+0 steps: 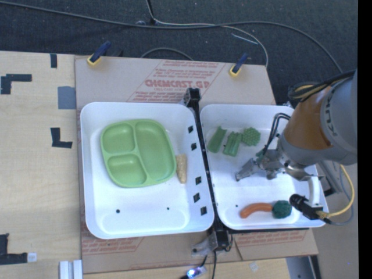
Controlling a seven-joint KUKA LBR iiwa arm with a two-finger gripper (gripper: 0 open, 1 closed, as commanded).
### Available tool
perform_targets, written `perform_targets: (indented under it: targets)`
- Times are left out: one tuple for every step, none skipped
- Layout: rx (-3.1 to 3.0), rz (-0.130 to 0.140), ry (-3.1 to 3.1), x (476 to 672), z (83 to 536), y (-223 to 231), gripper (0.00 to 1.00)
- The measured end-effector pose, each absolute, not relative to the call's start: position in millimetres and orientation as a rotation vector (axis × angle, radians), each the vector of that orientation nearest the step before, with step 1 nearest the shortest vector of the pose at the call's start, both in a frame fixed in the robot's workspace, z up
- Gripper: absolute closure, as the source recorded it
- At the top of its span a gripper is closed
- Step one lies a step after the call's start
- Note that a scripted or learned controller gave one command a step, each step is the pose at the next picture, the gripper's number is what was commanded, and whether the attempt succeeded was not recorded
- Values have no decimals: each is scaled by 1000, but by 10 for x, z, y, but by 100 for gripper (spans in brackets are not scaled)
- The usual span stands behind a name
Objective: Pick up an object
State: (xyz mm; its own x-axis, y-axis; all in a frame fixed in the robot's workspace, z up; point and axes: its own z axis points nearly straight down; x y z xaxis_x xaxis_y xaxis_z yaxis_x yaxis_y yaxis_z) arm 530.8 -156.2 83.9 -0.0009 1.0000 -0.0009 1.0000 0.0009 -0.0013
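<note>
Orange carrot [256,210] with green top on right bin [224,211] floor, near front wall, gripper [245,171] just above it and apart, fingers spread open, holding nothing.

Two bins, seven things
Two white bins [93,173], one green plate [138,153], four green toys [232,143], one orange carrot [256,210], one corn [182,168].

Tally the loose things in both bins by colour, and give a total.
Green: 5, namely the divided plate, two sticks, the knobbly piece and the dark green piece
Orange: 1, the carrot-like piece
Tan: 1, the piece beside the plate
Total: 7
</note>
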Motion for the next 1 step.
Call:
perform_targets:
  targets:
    - [-2224, 2, -2224, 5313, 959, -1569, 100]
